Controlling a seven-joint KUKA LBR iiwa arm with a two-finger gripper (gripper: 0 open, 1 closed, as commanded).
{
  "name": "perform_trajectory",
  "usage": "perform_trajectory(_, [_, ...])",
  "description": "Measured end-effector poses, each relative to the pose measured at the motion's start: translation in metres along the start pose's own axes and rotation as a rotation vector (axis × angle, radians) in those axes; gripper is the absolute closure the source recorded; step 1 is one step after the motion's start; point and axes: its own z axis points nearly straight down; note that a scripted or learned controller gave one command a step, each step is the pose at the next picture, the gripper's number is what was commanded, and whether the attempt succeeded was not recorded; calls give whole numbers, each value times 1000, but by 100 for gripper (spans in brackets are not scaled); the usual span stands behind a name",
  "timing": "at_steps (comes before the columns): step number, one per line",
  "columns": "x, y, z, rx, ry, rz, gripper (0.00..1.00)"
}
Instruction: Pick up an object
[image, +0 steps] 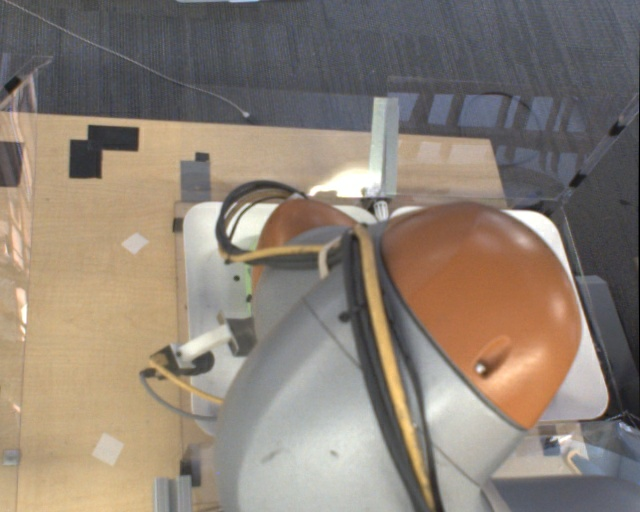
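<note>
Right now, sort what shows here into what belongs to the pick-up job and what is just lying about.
Belongs to the job:
- arm, bent over both bins
- left bin
- right bin
The arm hides what lies in the bins.

Just lying about:
- black L-shaped mark on the bench
- pale square marker
- metal post
- thin cable on the floor

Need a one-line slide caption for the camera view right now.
Grey arm with its orange band and trailing cables looms over the two white bins on the wooden bench.
</note>
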Motion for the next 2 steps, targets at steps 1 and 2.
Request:
perform_trajectory(1, [3, 1, -128, 0, 2, 149, 100])
perform_trajectory(2, [0, 0, -220, -3, -4, -162, 100])
